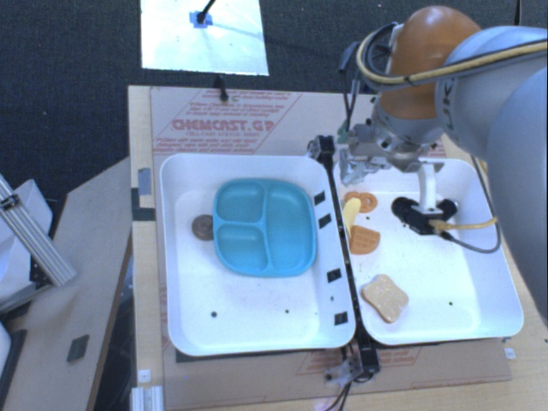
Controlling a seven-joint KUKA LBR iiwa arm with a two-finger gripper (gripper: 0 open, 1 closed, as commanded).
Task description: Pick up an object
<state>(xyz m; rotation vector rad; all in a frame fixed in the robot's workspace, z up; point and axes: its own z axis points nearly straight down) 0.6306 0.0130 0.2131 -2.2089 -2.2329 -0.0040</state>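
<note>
White bins sit side by side on a printed board [227, 118]. The left bin [171, 255] holds a blue plate [261, 227] with three compartments, lying flat near the middle, and a brown disc [203, 227] touching the plate's left edge.

The right bin [462, 281] holds four small pieces, all in its left half. A yellow piece [350, 211] lies along the wall between the bins, with an orange disc [366, 202] just beside it. An orange wedge [365, 241] lies just below those two, and a tan bread slice [384, 298] sits further toward the near edge, apart from the rest.

The arm [479, 67] reaches in from the right. Its gripper [353, 171] hangs over the far left corner of the right bin, close above the yellow piece and the orange disc. I cannot tell whether it is open or closed, and nothing is seen held in it.
</note>
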